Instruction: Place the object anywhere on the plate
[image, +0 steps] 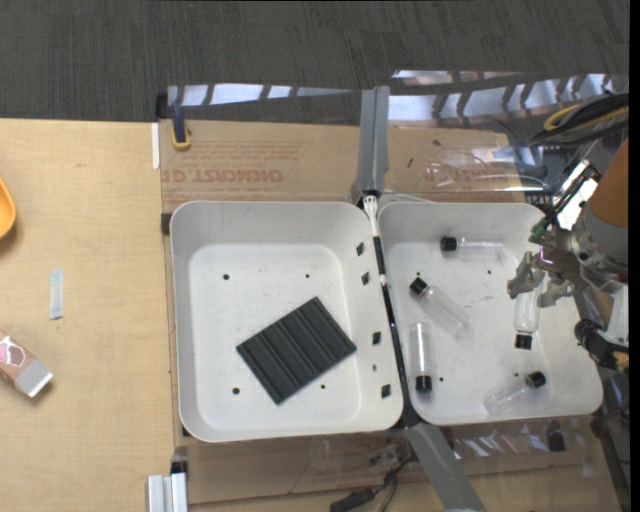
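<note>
Camera view: the jaws (541, 283) hang over the right bin (470, 405) at mid-right of the frame, clenched on a clear vial (524, 318) that hangs upright beneath them, its black cap lowest. The ribbed dark plate (296, 349) lies at a slant in the left bin (200, 300). Four other vials lie scattered in the right bin.

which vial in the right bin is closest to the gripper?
The upright-running vial at the bin's right side, black cap toward the near rim, directly under the gripper. The other four vials lie farther left or nearer the front rim.
</note>
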